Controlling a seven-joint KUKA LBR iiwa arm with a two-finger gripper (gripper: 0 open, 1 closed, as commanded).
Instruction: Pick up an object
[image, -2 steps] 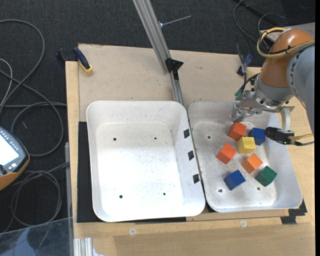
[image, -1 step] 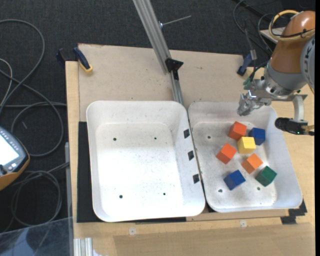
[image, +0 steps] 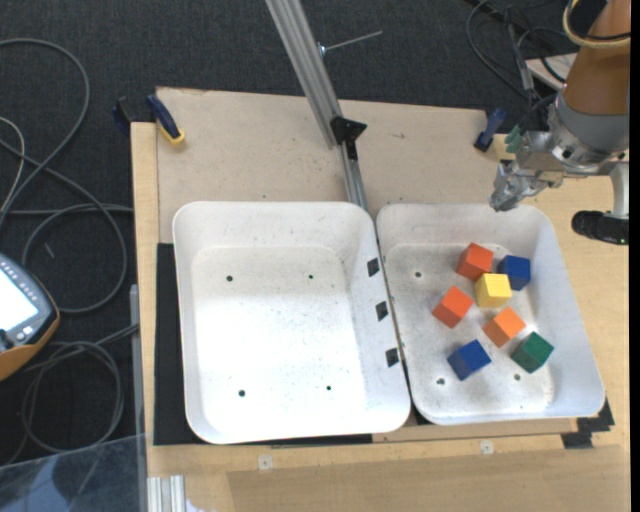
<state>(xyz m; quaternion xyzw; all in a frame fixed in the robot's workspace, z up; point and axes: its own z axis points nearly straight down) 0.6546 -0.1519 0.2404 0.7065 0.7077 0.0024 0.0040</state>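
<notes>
Several small blocks lie in the right bin: an orange-red block, a blue one, a yellow one, an orange one, another orange one, a green one and a blue one. My gripper hangs above the far rim of the right bin, up and right of the blocks, with nothing seen between its fingers.
The left bin sits beside the right one. A slanted metal pole rises from the bench behind the bins. Blue clamps grip the board's far edge. Cables lie on the floor at left.
</notes>
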